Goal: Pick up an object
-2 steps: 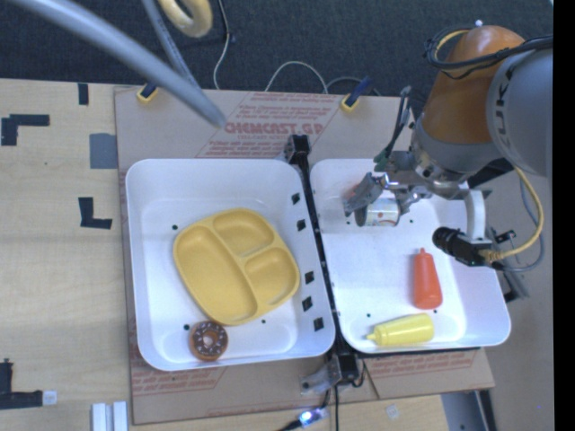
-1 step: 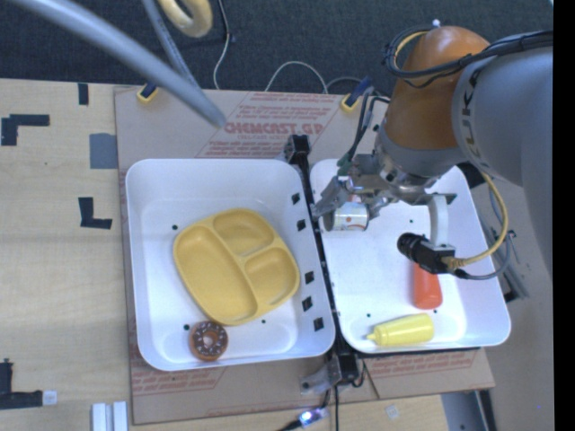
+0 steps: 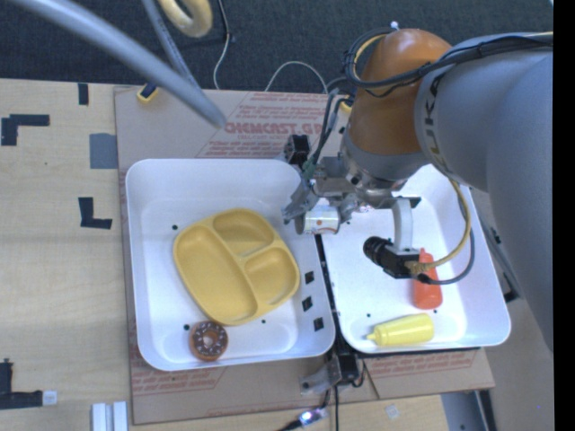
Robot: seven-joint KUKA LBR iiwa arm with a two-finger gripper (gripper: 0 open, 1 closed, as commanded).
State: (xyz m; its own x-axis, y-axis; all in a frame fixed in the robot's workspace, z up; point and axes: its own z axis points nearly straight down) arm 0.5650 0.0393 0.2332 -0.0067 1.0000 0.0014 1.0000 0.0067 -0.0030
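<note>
My gripper [image 3: 308, 212] hangs over the inner wall between the two bins, just right of a yellow divided plate [image 3: 235, 264] that lies in the left bin [image 3: 144, 241]. A brown sprinkled donut [image 3: 208, 340] rests in front of the plate, near that bin's front wall. In the right bin [image 3: 481, 326] a yellow squeeze bottle [image 3: 402, 330] lies on its side at the front. An orange-red object [image 3: 428, 292] sits just behind the bottle, partly hidden by the arm's gear. I see nothing held under the gripper.
The big grey arm with its orange band [image 3: 395, 88] covers the back half of the right bin. Cardboard [image 3: 260, 119] lies under both bins, and a grey pole [image 3: 108, 43] crosses the upper left.
</note>
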